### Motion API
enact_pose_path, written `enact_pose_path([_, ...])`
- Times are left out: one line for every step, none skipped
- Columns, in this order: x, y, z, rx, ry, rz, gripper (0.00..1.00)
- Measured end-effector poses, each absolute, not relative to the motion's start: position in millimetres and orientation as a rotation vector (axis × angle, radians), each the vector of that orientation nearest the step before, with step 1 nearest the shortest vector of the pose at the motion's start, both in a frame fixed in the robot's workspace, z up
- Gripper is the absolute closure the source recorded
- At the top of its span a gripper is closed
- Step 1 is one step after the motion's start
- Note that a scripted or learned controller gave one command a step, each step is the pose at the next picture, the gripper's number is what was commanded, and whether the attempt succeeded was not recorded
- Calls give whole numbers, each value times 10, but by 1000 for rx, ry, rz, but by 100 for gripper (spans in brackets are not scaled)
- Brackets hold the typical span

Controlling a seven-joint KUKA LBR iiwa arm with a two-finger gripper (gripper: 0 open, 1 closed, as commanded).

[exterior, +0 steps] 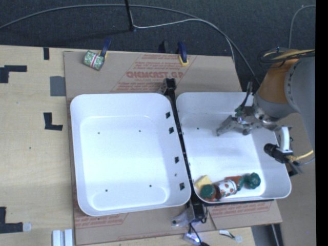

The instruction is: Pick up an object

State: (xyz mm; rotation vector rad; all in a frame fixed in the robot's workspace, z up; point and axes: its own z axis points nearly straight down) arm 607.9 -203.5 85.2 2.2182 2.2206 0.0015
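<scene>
Two white bins sit side by side on the table (31, 152), and the arm (287, 86) reaches in from the right with the tool (225, 129) low over the right bin (215, 106), in its upper half. Whether the tool is released or clenched cannot be told: its tips are thin, grey and blurred against the white floor, and nothing can be made out between them. The things to pick lie well apart from the tool, below it and a little to its right, bunched along the near wall of the same bin: a yellow piece (203, 180) on the left of the bunch, a green ball (207, 191) touching it, a red and white bottle (228, 186) lying on its side next, and a teal ball (252, 180) at the right end. Left of the tool, across the black divider (177, 137) that joins the two rims, stands the left bin (123, 152). Far up and to the left of the tool, a small green packet (94, 60) rests on the brown cardboard (148, 73) under the bins, with a blue clamp (106, 46) just beside it and a blue and yellow clamp (182, 54) on the cardboard's far edge. A black cable (154, 15) curves above.
</scene>
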Motion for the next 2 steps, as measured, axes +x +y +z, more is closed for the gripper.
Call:
enact_pose_path([6192, -2042, 1097, 2207, 2234, 1, 0])
enact_pose_path([5059, -1525, 848, 2223, 2223, -1, 0])
